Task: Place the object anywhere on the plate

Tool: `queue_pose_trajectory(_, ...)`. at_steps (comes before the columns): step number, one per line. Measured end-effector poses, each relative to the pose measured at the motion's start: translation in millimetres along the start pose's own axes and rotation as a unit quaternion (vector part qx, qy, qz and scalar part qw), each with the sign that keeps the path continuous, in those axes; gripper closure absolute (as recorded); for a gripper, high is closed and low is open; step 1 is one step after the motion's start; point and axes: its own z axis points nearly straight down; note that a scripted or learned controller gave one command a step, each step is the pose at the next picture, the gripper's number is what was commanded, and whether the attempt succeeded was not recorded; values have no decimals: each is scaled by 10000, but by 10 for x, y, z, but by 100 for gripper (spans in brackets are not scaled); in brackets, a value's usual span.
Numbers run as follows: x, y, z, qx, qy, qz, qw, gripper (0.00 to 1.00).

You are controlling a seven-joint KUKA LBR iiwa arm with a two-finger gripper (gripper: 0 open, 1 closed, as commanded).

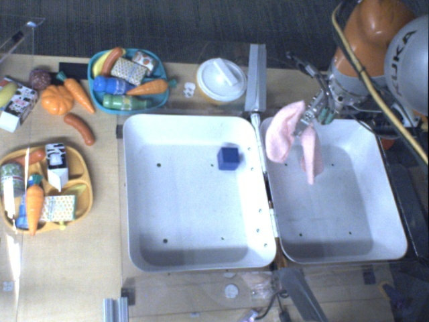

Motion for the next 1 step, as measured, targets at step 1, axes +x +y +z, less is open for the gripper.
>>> queue_pose_trajectory(1,-6,27,-310,2,2,-19,10000,100)
